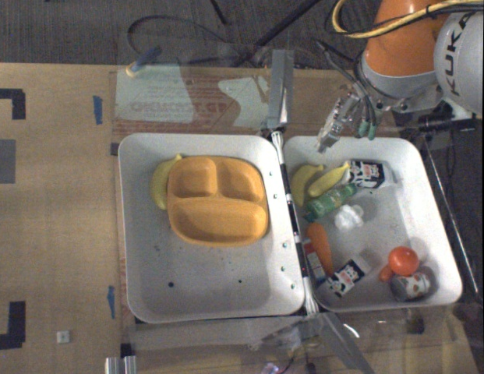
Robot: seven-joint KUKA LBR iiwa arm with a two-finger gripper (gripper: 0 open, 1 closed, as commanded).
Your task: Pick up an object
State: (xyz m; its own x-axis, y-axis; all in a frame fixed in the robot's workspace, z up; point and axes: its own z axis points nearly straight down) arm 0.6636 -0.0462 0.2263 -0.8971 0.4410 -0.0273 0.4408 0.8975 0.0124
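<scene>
My gripper (329,137) hangs over the far rim of the right bin (432,209), above and slightly behind a yellow banana (329,180) and a second yellow fruit (303,179). Nothing shows in its grasp. Just right of the banana lies a black-and-white carton (368,173). A green bottle (331,202) and a clear white piece (349,218) lie below them. An orange carrot (321,246) rests along the bin's left wall. At the front lie a small carton (348,276), an orange ball (403,260) and a grey can (411,287).
The left bin (148,287) holds an orange divided plate (218,199) lying partly over a yellow fruit (160,184). A metal divider (292,224) runs between the bins. The arm's orange band (409,22) looms over the far right corner.
</scene>
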